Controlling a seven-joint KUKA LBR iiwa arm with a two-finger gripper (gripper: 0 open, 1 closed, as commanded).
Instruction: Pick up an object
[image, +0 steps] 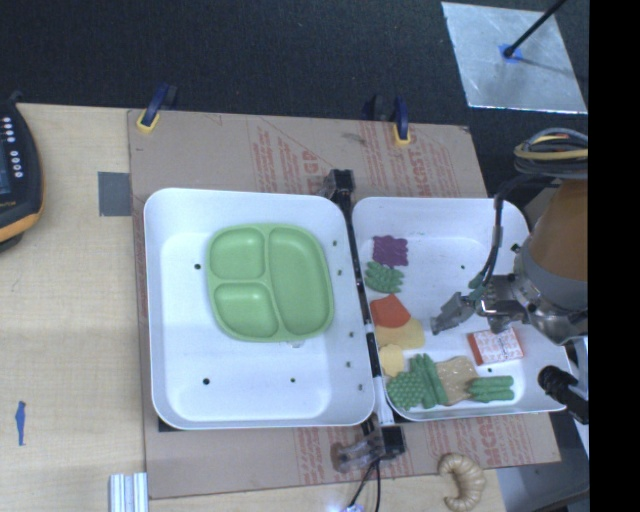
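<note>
The right bin (440, 215) holds several toy foods along its left and front sides: a purple piece (390, 250), a green leafy piece (382, 276), an orange-red piece (390, 311), a yellow piece (400, 357), a green bundle (420, 383), a tan cracker (457, 375) and a green pod (492, 388). A red-and-white card (495, 346) lies near the bin's right side. My gripper (448, 316) hangs over the bin's middle, right of the orange-red piece and above the cracker. Nothing shows in its grasp.
The left bin (170, 300) holds a green divided plate (270, 282). A tan curled toy (465, 478) lies on the cardboard in front of the right bin. A control pendant (15, 170) sits at the far left. Clamps (400, 118) hold the cardboard's back edge.
</note>
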